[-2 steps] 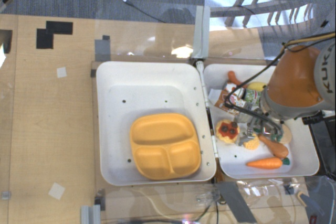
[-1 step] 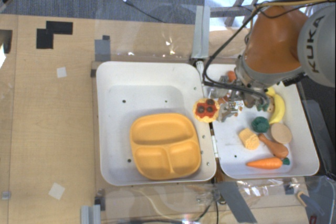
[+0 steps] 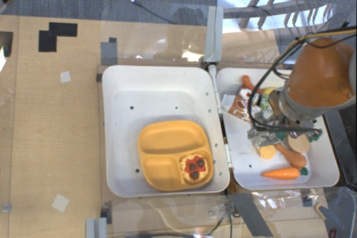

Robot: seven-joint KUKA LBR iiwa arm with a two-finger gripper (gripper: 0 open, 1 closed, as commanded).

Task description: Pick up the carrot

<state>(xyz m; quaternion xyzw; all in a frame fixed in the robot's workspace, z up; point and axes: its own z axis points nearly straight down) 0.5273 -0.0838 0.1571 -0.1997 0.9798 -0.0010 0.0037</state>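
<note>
Left bin [image 3: 120,92] carries a yellow tray [image 3: 167,147] — not my concern. In the right bin [image 3: 329,175] the carrot [image 3: 281,174] lies flat along the near wall, long axis left-right, green tip rightward. My gripper [image 3: 279,132] hangs just above it in this view, wrist pointing down — open or closed, I cannot tell.

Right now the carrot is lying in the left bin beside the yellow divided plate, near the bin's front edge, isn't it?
Not quite: the camera view shows the carrot in the right bin, near its front edge. The yellow divided plate sits in the left bin.
</note>
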